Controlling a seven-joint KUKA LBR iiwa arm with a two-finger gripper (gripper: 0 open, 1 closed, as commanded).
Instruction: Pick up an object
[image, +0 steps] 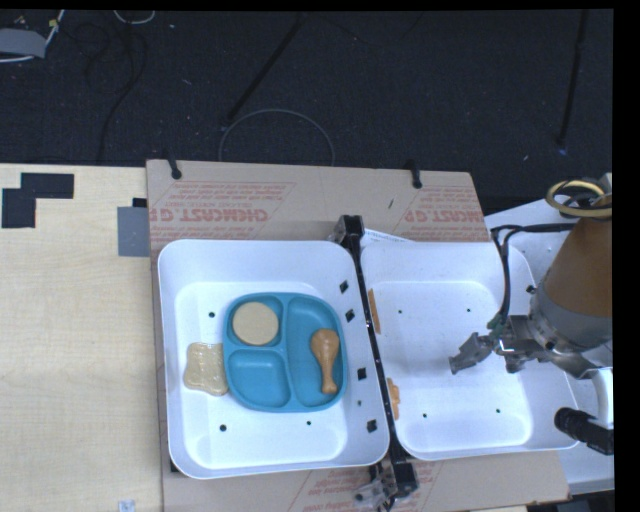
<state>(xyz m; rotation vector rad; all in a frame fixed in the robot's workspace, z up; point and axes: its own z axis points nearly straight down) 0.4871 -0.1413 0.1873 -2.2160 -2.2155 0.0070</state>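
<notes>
In the left bin lies a blue compartment tray. A round tan biscuit sits in its upper left compartment, and a brown toy drumstick lies in its right compartment. A pale toast-shaped piece rests on the bin floor against the tray's left edge. My gripper hangs low over the right side of the right bin, far from all of these. Its fingers are spread open with nothing between them.
Two small orange pieces lie against the right bin's left wall by the black divider. Cardboard lies under both bins. Cables run along the right bin's far right rim beside the arm.
</notes>
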